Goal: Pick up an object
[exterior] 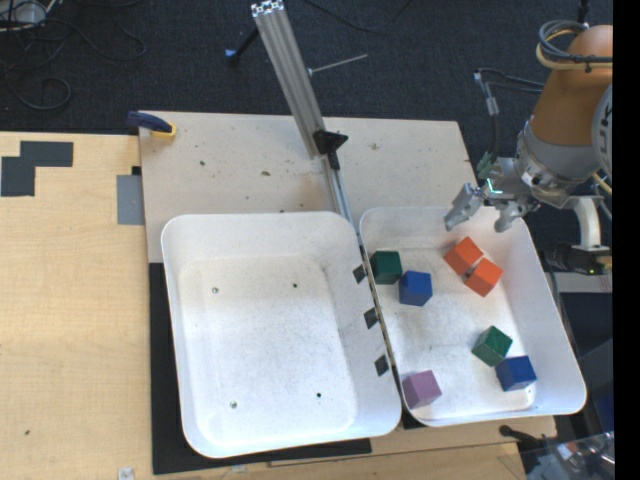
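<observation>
Spread open and holding nothing, our gripper (487, 211) hung just above the orange block (472, 265), which we judged light, rigid, best pinched across flat sides.

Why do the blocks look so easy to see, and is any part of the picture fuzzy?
In the camera view, even light falls on the right bin, so the orange block and purple block cast only faint shadows; the gripper looks slightly soft, and the dark floor at top is dim.
</observation>
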You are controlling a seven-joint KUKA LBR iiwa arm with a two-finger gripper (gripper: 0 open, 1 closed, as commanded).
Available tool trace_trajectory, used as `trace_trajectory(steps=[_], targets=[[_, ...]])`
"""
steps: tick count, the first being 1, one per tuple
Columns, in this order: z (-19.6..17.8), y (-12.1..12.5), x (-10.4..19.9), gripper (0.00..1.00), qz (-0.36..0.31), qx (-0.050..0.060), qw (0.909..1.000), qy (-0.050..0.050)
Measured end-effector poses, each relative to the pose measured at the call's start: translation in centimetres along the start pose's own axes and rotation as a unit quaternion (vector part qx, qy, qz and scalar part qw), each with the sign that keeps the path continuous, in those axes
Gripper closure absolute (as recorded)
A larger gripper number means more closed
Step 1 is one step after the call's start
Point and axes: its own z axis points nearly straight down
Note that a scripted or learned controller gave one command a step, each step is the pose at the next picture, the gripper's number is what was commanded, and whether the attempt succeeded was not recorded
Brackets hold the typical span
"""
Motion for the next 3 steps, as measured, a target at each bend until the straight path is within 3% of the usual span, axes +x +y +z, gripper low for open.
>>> trace_trajectory(steps=[1,2,3], targets=[[-0.3,0.1,0.0,0.00,-0.002,-0.002,1.0000,-0.001],[4.8,0.5,0.9,0.00,-0.001,0.000,1.0000,0.000],[10.5,0.5,0.9,0.00,0.000,-0.006,1.0000,-0.004]])
